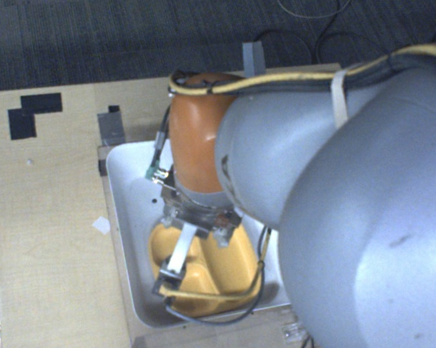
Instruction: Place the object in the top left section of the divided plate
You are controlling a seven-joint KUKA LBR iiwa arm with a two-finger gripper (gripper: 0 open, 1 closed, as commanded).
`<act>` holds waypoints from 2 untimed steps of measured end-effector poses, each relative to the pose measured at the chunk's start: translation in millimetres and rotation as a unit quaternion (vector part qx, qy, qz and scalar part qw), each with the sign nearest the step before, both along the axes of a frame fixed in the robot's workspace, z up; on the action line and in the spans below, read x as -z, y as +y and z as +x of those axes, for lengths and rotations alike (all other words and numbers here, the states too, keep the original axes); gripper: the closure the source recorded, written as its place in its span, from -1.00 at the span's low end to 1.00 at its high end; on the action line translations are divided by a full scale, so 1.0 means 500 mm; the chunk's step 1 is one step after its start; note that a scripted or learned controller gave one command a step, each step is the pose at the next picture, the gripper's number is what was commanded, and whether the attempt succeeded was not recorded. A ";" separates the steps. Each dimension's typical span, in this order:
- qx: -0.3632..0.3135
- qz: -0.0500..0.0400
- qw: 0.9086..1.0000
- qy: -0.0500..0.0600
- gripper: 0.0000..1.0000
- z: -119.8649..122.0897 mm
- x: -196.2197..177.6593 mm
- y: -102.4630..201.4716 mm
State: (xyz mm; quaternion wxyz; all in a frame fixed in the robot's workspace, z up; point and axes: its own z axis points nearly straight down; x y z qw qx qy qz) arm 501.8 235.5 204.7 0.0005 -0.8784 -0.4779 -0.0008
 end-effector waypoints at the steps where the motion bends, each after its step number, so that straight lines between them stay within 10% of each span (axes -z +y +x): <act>1: -0.002 0.001 1.000 -0.001 1.00 0.002 -0.021 0.001; 2: 0.056 0.000 0.998 0.000 1.00 0.081 -0.012 0.000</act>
